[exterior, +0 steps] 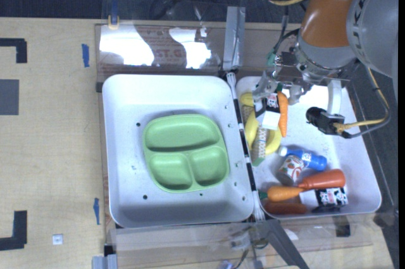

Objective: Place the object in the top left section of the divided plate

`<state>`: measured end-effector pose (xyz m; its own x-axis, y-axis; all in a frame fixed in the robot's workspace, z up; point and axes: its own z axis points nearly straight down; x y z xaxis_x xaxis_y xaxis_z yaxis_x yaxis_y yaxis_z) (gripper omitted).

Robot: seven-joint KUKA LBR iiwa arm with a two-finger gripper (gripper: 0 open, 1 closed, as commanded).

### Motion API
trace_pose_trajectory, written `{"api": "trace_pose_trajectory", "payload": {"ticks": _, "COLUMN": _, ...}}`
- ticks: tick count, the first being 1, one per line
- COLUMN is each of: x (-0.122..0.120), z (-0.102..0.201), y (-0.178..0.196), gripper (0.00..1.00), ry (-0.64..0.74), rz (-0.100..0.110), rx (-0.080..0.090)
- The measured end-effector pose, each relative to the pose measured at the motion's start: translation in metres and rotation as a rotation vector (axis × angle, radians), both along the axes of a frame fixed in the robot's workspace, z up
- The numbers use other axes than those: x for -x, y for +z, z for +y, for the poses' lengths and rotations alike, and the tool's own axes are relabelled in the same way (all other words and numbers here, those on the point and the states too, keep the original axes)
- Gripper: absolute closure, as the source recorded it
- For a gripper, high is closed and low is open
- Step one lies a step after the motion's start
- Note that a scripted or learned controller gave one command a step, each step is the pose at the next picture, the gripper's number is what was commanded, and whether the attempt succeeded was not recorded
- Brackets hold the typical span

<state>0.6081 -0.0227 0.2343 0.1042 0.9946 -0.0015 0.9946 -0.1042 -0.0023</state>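
The green divided plate [185,150] lies in the left bin [120,135], with one long section at the back and two smaller ones at the front. My gripper [277,95] hangs low over the back left part of the right bin [364,166], under the orange-banded wrist. A small orange carrot-like piece [283,114] stands upright right below the gripper, next to a white and black item [272,103]. The wrist hides how the gripper meets them. Nothing lies on the plate.
The right bin holds a yellow banana [254,131] along its left wall, a blue-capped small bottle [302,164], an orange and red piece [319,180], another carrot [283,193] and a black and white item [330,197]. A clear shield [164,40] stands behind the left bin.
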Motion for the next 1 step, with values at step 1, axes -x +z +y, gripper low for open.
{"api": "trace_pose_trajectory", "payload": {"ticks": 1, "x": 0.0272, "z": 0.0777, "y": 0.0444, "gripper": 1.00, "ry": 0.291, "rz": -0.004, "rx": -0.001}}
